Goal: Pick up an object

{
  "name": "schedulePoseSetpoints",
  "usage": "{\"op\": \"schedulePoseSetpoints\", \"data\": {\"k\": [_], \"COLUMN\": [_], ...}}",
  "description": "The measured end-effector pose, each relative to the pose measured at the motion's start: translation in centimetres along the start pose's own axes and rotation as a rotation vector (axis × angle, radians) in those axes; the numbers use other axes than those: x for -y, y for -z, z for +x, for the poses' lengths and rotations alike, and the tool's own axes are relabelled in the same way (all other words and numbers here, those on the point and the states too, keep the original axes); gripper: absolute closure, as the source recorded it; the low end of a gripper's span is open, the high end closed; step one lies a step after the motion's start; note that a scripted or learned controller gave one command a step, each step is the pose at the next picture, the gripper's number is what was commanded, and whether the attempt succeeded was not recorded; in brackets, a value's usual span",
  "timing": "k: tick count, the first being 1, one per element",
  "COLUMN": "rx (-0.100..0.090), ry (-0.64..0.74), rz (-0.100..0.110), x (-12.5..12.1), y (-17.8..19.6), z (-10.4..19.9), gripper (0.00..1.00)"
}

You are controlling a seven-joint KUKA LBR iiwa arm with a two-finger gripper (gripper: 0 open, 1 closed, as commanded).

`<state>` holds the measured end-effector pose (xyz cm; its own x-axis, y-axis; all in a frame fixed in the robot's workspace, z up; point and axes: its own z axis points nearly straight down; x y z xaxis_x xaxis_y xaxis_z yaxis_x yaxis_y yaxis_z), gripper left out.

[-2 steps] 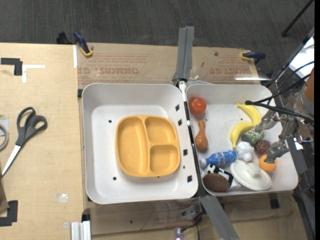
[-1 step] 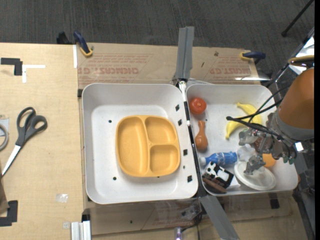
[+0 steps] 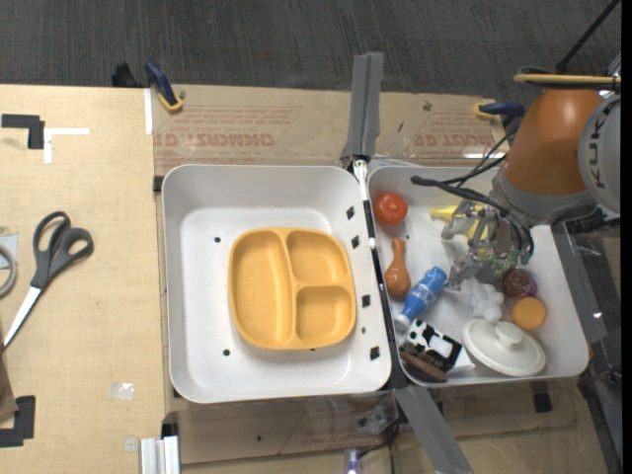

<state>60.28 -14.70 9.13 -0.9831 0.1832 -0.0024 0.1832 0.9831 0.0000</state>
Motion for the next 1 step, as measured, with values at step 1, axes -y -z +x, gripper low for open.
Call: {"op": "schedulePoseSetpoints", "data": {"k": [1], "rx": [-0.011], "ry": [-0.073], "rz": [0.000], "x": [0.56], "y": [0.08], "z": [-4.64], "gripper": [0.00]}}
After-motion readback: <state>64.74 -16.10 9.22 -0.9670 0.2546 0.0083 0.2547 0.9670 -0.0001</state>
